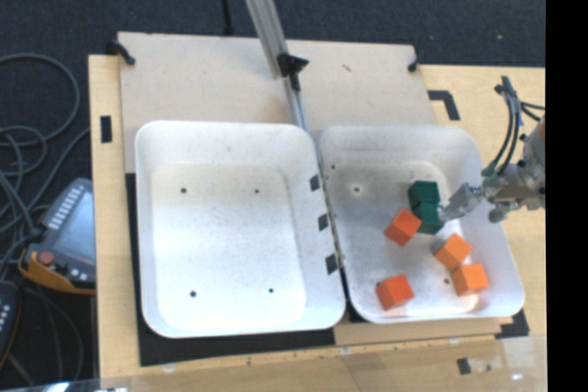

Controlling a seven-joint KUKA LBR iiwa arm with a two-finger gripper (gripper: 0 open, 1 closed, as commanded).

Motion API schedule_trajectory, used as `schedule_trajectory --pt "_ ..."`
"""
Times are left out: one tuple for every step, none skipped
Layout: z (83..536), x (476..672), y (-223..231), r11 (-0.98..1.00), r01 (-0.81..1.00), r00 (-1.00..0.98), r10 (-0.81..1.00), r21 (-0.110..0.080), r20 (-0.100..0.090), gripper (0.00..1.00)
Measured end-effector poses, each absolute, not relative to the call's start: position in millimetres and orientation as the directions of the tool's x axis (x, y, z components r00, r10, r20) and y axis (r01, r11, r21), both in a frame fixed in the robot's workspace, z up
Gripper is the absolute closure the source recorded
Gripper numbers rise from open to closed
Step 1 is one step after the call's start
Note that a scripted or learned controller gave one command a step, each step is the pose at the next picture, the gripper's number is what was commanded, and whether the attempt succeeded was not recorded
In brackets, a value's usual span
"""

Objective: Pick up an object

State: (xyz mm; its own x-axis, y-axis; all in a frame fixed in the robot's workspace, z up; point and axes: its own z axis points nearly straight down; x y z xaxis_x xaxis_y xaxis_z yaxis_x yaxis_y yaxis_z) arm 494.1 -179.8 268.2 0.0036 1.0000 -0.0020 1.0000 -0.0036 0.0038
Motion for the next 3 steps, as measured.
schedule_trajectory --pt "146.0 568.3 -153.4 0.004 1.000 -0.004 1.000 -0.004 0.001 0.00" --pt "96.7 535.5 -107.1 0.003 1.000 -0.003 1.000 0.005 -0.004 0.00" --pt "108.6 536.8 -109.4 -0.004 1.000 0.004 1.000 0.007 -0.002 1.00"
